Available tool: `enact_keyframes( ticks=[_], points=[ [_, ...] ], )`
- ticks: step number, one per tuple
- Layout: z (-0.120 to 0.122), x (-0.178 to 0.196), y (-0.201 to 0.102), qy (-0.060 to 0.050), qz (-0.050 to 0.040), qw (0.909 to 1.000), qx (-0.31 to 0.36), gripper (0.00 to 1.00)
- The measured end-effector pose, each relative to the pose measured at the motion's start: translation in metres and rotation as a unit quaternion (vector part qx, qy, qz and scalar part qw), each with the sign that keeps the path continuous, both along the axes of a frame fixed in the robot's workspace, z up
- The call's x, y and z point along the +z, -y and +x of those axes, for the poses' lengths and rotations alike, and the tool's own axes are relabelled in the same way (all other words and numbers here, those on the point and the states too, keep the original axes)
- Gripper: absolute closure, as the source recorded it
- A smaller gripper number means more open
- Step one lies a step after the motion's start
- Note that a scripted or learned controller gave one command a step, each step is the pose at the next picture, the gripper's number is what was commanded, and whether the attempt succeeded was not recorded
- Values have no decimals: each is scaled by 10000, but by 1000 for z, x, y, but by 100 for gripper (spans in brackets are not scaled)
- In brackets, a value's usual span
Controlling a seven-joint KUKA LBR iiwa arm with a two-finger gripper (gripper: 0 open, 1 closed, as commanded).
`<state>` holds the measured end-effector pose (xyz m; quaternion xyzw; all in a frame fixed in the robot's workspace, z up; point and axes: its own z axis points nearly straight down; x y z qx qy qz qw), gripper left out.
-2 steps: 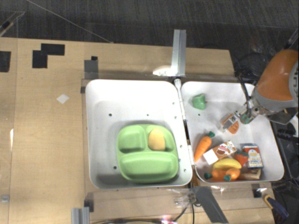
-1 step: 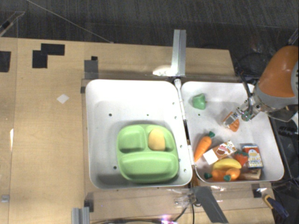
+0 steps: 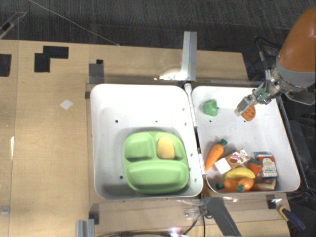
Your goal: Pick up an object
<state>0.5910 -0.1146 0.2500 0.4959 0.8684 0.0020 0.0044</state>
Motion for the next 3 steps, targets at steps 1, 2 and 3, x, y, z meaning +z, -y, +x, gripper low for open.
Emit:
enact_keyframes(
  ticks=[1, 2, 3],
  points=[
    [27, 10, -25, -9, 3, 10000, -51, 100],
    [38, 17, -22, 2, -8, 9986, 528, 100],
    [25, -49, -92, -20, 3, 9976, 685, 100]
  ],
)
